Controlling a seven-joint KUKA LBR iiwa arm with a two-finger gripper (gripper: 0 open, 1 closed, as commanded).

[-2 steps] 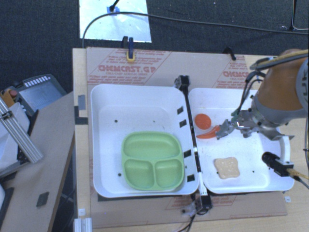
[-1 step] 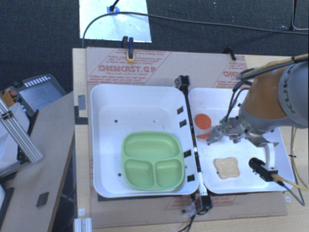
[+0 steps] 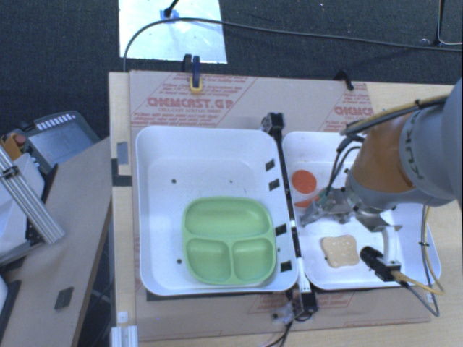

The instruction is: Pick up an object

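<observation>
In the right bin (image 3: 318, 144) lie an orange round disc (image 3: 304, 181) at its left side and a tan toast-shaped slice (image 3: 340, 250) near its front. My gripper (image 3: 312, 214) hangs low over the bin's left part, between the two, just below the disc and up-left of the slice. The grey arm with its orange band (image 3: 383, 157) covers the middle and right of this bin. Nothing shows in the gripper's grasp.
The left bin (image 3: 188, 150) holds a green three-compartment plate (image 3: 230, 238) at its front right. A black divider strip (image 3: 283, 194) runs between the bins. Cables (image 3: 423, 280) trail at the bench's front right corner. A grey device (image 3: 54, 139) stands off the bench at left.
</observation>
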